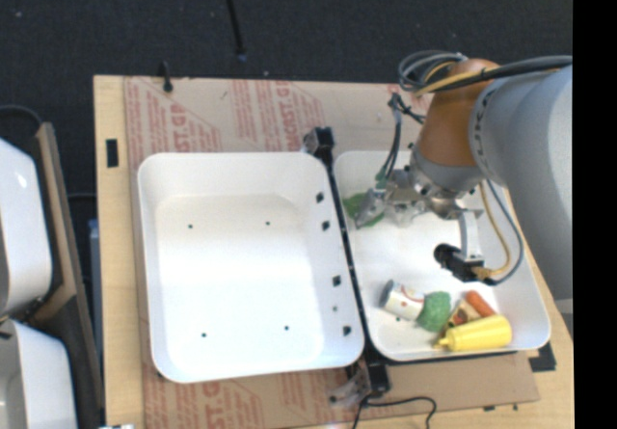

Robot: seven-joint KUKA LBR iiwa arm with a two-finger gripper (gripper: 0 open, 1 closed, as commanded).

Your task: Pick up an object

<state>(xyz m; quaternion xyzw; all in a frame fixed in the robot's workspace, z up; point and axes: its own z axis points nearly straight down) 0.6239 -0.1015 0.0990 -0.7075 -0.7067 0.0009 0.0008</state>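
i had reached in from the right, my grey arm (pixel 525 119) with its orange band (pixel 448 128) bent down over the right bin (pixel 525 273), and my end effector (pixel 390 208) sat low over that bin's upper left corner, close to the divider where the two bins meet. just beside it, on its left, lay a green object (pixel 362 206), pressed toward the bin's wall; from this slant i could not tell whether the end effector touched it, and whether it was released, clenched, or grasping anything i could not tell either, since my own wrist hid that part. the other things lay well apart from me, gathered along the lower edge of the same bin: a small white cylinder with a red mark (pixel 399 299), a rounded green piece (pixel 434 309) touching it on the right, an orange piece (pixel 477 303) just beyond that, and a yellow object (pixel 477 334) lying nearest the rim. a black fitting with cables (pixel 458 261) hung off my wrist above the middle of the bin. the left bin (pixel 154 225) sat beside it, both resting on the cardboard-covered worktop (pixel 222 114).
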